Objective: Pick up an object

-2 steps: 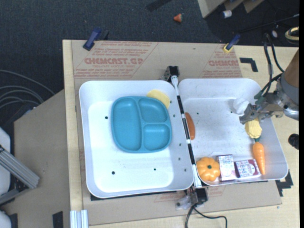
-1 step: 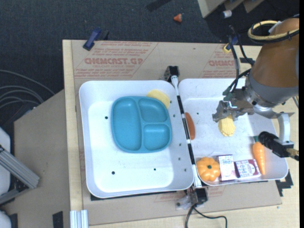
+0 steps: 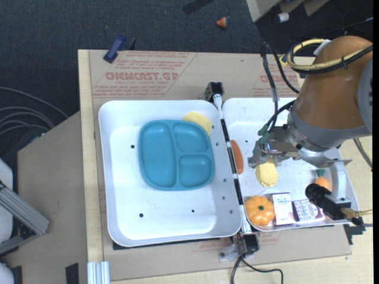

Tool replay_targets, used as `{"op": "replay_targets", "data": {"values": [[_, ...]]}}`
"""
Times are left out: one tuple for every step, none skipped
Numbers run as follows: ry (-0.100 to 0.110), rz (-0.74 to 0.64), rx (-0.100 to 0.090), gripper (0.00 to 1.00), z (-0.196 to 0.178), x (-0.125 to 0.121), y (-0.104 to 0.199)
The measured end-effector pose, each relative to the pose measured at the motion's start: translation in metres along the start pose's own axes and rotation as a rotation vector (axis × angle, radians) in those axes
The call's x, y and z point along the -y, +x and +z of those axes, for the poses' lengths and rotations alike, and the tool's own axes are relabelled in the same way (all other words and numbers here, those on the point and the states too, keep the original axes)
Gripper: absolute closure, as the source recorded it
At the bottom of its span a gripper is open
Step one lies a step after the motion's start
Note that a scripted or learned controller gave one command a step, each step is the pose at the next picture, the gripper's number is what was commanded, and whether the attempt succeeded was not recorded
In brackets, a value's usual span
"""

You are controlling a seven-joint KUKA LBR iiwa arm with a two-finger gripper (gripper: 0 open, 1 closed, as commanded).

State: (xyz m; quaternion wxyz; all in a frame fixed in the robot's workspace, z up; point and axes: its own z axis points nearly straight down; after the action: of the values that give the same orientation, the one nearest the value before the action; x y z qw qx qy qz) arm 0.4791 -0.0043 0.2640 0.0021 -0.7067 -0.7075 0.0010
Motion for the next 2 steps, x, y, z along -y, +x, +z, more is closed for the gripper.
{"op": "replay_targets", "data": {"values": [[-0.003, 0.0, 0.001, 1.0, 0.007, -0.004, 0.074], [0.0, 0.003, 0.001, 1.0, 0.025, 0.0, 0.036]]}}
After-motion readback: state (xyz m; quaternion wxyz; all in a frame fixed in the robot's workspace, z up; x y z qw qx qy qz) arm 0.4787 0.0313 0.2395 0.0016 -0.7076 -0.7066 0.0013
